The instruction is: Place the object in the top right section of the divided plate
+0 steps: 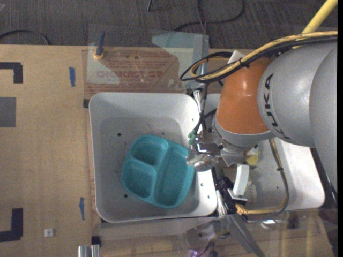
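Observation:
A teal divided plate (156, 170) lies in the left white bin (107, 143), toward its lower right part. It has two small sections on its left side and one large section on its right. My arm (246, 103), grey with an orange band, hangs over the wall between the two bins. The gripper (199, 150) sits just past the plate's right rim, seen from above, and the wrist hides its fingertips. No object shows in any plate section. A yellowish bit (252, 155) peeks out under the wrist in the right bin.
The right white bin (300, 191) is mostly covered by the arm. Cables (268, 208) trail over it and along its front wall. A brown cardboard sheet (134, 71) lies behind the left bin, on the wooden bench with blue tape marks.

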`<state>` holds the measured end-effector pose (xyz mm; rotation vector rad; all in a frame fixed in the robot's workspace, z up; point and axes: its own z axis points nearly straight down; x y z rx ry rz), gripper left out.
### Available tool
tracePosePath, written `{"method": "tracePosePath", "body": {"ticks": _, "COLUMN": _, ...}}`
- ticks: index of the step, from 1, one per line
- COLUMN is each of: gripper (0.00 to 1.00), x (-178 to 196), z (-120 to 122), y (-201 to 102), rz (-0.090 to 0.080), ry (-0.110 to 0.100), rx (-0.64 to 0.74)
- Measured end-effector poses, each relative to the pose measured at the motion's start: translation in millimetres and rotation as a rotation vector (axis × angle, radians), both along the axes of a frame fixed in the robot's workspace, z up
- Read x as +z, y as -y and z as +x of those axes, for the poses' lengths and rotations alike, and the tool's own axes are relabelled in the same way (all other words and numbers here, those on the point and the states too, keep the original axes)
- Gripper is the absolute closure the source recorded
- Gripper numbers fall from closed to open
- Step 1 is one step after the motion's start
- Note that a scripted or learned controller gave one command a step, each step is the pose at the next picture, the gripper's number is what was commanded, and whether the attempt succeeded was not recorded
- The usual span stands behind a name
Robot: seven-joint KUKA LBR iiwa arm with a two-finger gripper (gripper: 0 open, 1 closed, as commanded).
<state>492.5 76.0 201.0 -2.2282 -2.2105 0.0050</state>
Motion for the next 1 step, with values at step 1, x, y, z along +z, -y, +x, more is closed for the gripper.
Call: {"method": "tracePosePath", "body": {"ticks": 1, "gripper": 1.0, "x": 1.3, "z": -14.0, "y": -57.6, "rz": 0.001, "ry": 0.0, "rx": 0.12}}
